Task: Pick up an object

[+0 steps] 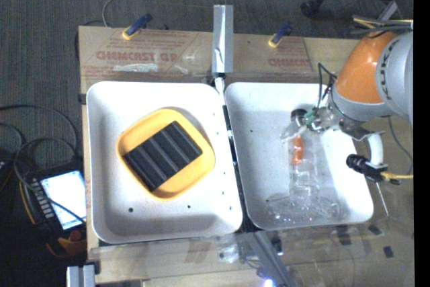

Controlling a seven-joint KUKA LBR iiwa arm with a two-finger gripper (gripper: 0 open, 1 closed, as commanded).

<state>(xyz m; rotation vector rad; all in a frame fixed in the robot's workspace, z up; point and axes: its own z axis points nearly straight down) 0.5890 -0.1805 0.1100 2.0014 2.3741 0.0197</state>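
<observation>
I see two white bins side by side on the bench. Left bin (107,212) has a yellow tray-like object (166,152) with a black ribbed top, sitting roughly centre, rotated at an angle to the bin walls.

Right bin (255,117) has a clear plastic object (304,171), looks like a crumpled transparent bottle or wrapper with an orange patch near its upper part. It runs from mid-bin down toward the near wall, where it spreads out into a crinkled clear mass.

Arm (376,77) comes in from the right, orange band over the right bin's far-right corner. Gripper (310,119) is down in the right bin, at the upper end of the clear plastic object, touching it or just beside it; can't separate the two at this resolution. Whether the fingers are apart or together, I cannot tell: the tip is a small dark cluster against clear plastic.

Behind the bins: a cardboard sheet (154,54) with red lettering, held by two blue-and-yellow clamps (137,25). Grey carpet beyond.
</observation>
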